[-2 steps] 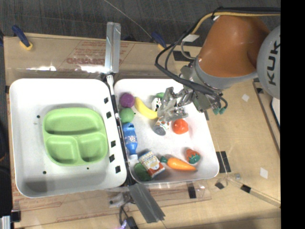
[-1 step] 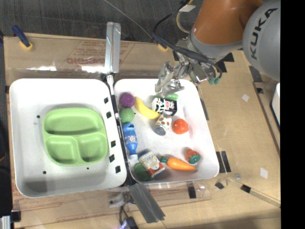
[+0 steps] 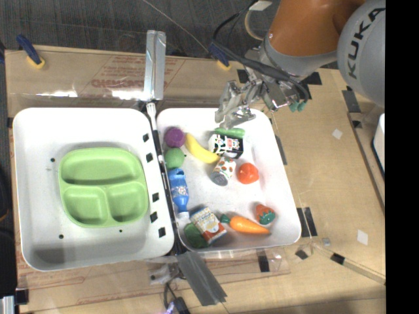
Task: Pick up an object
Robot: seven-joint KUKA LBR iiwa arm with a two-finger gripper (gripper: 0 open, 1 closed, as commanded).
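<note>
My gripper (image 3: 236, 112) hangs over the back edge of the right bin (image 3: 283, 175), just above a black-and-white carton with a green cap (image 3: 228, 143). I see nothing held in it. Below it in the bin lie a yellow banana (image 3: 200, 151), a purple ball (image 3: 174, 136), a green ball (image 3: 174, 157), a small can (image 3: 222, 171) and a red tomato (image 3: 247, 173). Nearer the front are a blue bottle (image 3: 178, 190), a printed carton (image 3: 208, 224), an orange carrot (image 3: 247, 225) and a small red fruit (image 3: 264, 212).
The left bin (image 3: 33, 175) holds a green divided tray (image 3: 103, 186). A metal divider bar (image 3: 155, 64) stands up between the bins at the back. The arm's orange band (image 3: 308, 12) and cables crowd the upper right.
</note>
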